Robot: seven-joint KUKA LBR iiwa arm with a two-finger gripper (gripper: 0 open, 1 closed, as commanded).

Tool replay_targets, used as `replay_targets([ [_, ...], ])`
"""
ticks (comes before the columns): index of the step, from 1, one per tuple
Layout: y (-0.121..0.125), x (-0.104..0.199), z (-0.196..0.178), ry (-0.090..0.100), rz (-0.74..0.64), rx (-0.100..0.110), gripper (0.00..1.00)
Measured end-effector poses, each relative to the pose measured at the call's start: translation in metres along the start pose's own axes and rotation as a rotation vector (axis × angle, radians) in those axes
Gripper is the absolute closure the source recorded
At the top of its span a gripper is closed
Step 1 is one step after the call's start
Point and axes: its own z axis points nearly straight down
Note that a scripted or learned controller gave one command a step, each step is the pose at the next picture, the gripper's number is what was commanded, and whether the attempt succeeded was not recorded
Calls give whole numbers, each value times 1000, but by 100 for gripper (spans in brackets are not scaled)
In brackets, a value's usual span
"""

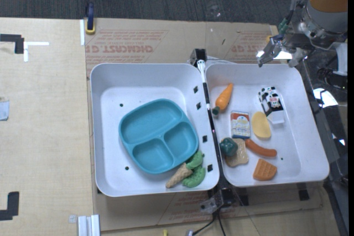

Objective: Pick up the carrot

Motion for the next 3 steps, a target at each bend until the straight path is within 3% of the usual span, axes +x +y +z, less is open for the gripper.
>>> replay_targets([
  [1, -7, 37, 152, 0, -9, -3, 0],
  [2, 13, 36, 177, 1, 194, -3, 0],
  [3, -9, 41, 178, 1, 564, 4, 0],
])
